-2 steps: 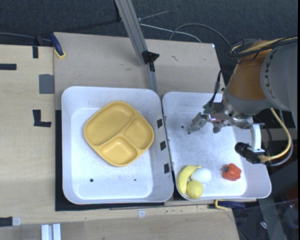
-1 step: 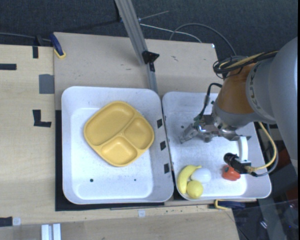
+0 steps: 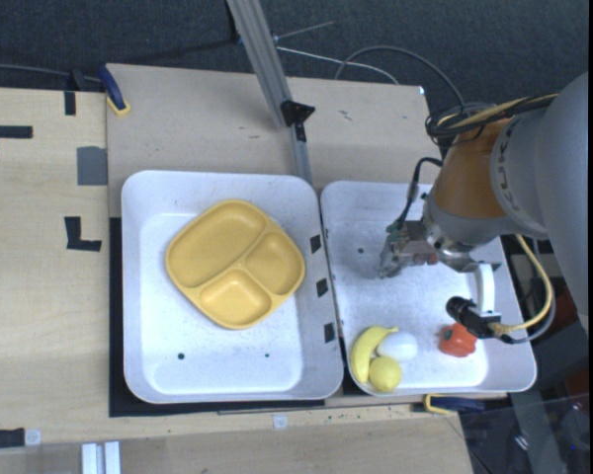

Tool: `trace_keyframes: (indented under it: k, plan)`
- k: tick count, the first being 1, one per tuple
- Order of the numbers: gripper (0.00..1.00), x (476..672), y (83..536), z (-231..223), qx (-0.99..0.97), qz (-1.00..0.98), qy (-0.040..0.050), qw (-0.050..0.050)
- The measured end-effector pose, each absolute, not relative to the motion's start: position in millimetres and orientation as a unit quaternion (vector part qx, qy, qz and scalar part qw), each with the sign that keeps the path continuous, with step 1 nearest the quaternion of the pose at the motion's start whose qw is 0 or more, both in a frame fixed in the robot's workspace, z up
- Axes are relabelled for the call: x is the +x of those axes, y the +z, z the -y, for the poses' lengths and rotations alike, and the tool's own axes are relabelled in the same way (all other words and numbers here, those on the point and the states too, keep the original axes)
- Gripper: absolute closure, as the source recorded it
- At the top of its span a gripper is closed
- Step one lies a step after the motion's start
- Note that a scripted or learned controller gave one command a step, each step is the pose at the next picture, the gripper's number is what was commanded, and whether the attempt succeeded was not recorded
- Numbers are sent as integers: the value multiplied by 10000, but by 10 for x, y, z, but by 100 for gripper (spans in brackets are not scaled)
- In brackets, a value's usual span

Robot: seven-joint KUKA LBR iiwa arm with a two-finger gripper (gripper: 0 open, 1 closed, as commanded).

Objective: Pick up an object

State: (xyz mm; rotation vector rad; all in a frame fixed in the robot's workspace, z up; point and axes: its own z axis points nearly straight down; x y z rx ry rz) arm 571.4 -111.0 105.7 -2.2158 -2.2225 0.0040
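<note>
Pincer (image 3: 393, 258): seen low over the bare upper floor of the right bin (image 3: 361, 215); whether it is open or closed cannot be told.
Left bin (image 3: 143, 265): a yellow divided plate (image 3: 235, 263) is held, lying flat.
Right bin, near edge: a banana (image 3: 367, 347), a white egg (image 3: 398, 347) and a lemon (image 3: 384, 372) are clustered touching; a red piece (image 3: 458, 340) lies apart to their right.

Banana (image 3: 368, 345), lemon (image 3: 384, 372) (R bin (image 3: 356, 210) corner)
</note>
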Motion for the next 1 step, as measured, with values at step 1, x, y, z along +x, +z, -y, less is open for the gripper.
trace_keyframes:
  k: [1]
  plan:
    - [100,5665,1652,1162,-7069,7073,-11,-18]
